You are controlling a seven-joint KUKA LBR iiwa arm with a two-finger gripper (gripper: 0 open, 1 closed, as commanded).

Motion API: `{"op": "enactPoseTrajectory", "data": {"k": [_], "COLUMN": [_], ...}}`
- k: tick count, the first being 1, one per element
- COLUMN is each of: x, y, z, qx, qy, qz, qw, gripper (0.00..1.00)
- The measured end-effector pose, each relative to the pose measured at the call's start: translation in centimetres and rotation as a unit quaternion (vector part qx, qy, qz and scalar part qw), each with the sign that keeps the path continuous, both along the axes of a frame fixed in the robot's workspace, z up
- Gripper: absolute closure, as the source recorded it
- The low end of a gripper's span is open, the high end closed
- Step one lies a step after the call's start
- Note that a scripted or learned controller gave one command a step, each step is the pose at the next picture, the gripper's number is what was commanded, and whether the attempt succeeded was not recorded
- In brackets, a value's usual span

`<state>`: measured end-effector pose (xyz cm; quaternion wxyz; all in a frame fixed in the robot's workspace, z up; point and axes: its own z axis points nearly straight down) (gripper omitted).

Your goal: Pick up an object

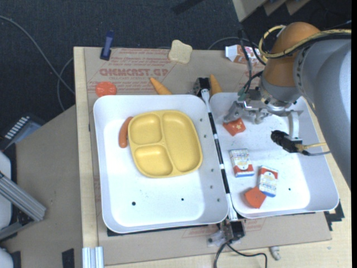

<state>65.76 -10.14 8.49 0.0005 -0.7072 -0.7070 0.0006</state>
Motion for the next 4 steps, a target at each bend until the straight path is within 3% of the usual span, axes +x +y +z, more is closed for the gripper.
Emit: {"op": "enactPoseTrajectory", "data": {"k": [1, 2, 3, 4], "x": [0.9, -0.6, 0.9, -1.1], "y": [0.3, 0.6, 0.8, 0.6], "z": [0.0, 0.0, 0.0, 0.0], "qx": [-0.0003, 0.0001, -0.0003, 0.0001], "qy": [-0.002, 0.000, -0.002, 0.000], "qz": [0.001, 0.000, 0.001, 0.000], "qw": [1.0000, 1.0000, 1.0000, 1.0000], "gripper": [0.00, 0.00, 0.00, 0.00]}}
